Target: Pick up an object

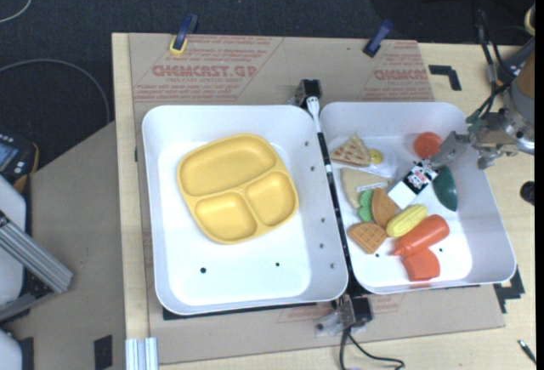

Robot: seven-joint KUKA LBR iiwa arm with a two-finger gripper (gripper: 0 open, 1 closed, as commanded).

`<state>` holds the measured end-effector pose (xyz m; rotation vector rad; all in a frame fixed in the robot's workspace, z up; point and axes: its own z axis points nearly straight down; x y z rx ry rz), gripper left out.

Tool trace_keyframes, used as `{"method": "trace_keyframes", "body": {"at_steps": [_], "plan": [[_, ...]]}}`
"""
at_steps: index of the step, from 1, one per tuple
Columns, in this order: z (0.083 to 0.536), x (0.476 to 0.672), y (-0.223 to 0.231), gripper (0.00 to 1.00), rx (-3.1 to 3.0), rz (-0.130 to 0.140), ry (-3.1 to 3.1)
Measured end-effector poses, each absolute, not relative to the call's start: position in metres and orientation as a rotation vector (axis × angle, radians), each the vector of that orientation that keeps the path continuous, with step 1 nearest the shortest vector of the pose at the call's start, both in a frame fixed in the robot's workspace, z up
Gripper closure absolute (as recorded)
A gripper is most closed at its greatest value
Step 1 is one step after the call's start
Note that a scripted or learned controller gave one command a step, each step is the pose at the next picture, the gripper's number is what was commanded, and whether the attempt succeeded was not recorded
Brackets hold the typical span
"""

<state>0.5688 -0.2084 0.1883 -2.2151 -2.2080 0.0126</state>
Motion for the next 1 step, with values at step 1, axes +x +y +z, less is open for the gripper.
{"method": "trace_keyframes", "body": {"at_steps": [1], "plan": [[0.197,0.5723,-0.2078,0.0,-2.22,0.0,-2.221]]}}
